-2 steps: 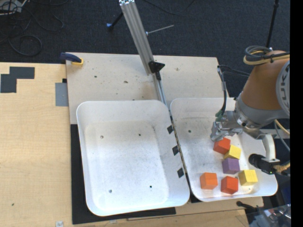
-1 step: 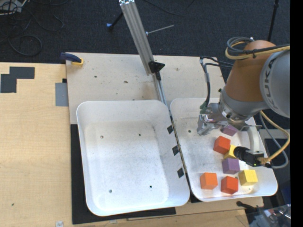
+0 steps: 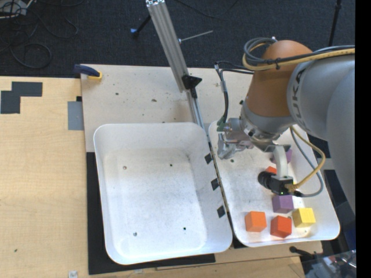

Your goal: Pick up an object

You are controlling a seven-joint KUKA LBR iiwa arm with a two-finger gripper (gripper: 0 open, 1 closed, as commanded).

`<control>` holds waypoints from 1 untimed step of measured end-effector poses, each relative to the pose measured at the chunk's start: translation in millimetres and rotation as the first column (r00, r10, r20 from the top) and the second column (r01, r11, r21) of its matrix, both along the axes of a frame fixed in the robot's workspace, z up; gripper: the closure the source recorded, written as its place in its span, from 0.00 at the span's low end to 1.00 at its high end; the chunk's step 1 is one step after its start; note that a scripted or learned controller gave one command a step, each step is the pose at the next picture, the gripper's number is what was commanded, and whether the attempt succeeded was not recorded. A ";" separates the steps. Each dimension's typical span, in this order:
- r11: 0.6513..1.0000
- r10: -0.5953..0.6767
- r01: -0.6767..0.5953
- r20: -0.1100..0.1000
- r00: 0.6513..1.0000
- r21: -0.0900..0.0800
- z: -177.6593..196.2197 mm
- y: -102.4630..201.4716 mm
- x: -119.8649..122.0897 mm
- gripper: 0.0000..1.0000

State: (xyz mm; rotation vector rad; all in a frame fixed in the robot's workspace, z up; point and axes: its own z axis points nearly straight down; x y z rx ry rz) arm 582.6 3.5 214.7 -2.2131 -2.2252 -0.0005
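Observation:
Several small blocks lie at the near end of the right bin (image 3: 242, 185): an orange cube (image 3: 255, 221), a red cube (image 3: 281, 226), a yellow cube (image 3: 304, 216) and a purple cube (image 3: 283, 202). Another orange piece (image 3: 270, 171) peeks out beside a black cable fitting, partly hidden. My gripper (image 3: 228, 148) hangs under the orange-banded wrist at the far left part of the right bin, close to the wall shared with the left bin. It is well apart from the blocks, and I see nothing in it.
The left bin (image 3: 99, 136) sits beside the right one, with black clips (image 3: 213, 183) along the shared edge. A slanted aluminium bar (image 3: 171, 42) rises behind the bins. A blue and yellow clamp (image 3: 87, 71) lies at the bench's far left corner.

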 end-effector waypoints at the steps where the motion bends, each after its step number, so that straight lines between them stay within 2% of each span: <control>1: 1.000 -0.002 0.002 0.001 1.000 -0.002 14.2 47.1 17.0 1.00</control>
